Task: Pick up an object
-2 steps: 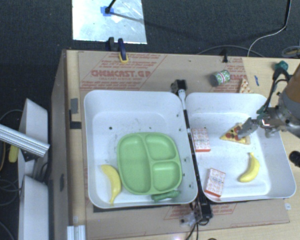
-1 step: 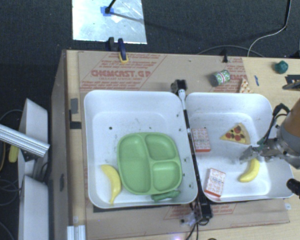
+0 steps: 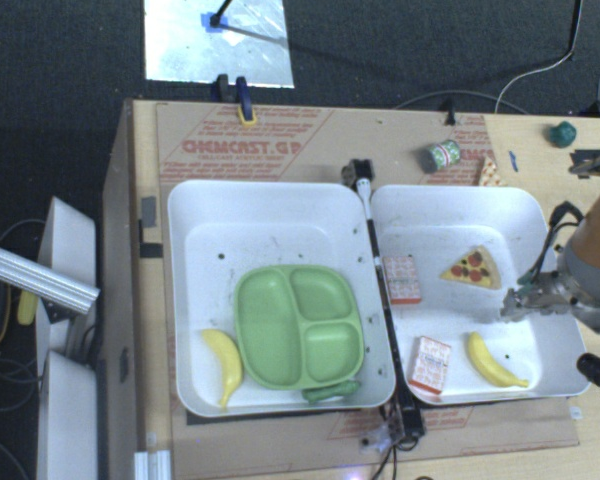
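Down at the front of the left bin (image 3: 195, 203) lie a yellow banana (image 3: 223, 364) and a green plate (image 3: 300, 326); in the right bin (image 3: 525, 208) sit a red box (image 3: 430, 363), another banana (image 3: 494, 360) and a pizza slice (image 3: 471, 267). At the right edge the hand (image 3: 525, 303) hangs near that banana, holding nothing, and I cannot tell if it is wide or narrow. To grab well, I think it should go straight down over the banana's middle, then squeeze.
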Robot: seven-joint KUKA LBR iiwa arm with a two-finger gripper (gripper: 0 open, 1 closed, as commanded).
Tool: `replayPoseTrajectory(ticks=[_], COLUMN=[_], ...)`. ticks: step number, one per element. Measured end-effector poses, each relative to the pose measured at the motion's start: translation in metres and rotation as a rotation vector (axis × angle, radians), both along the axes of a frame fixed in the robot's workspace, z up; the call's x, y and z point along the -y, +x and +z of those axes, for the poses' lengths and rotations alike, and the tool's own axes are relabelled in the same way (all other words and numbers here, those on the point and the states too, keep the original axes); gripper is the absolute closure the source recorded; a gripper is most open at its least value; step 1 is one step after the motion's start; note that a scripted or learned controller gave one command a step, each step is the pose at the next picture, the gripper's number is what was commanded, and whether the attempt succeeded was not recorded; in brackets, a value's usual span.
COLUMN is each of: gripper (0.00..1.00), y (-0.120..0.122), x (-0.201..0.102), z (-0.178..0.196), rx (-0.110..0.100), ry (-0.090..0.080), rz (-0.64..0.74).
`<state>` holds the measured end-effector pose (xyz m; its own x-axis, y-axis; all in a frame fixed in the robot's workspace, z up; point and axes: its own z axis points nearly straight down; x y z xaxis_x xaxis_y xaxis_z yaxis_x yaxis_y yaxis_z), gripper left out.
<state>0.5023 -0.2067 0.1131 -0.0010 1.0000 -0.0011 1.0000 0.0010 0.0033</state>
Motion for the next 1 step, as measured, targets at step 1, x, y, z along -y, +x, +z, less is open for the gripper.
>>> replayPoseTrajectory(ticks=[1], gripper=[0.00], y=[0.0000], x=[0.0000], z=[-0.0001], rx=[0.000], ry=[0.000], rz=[0.000])
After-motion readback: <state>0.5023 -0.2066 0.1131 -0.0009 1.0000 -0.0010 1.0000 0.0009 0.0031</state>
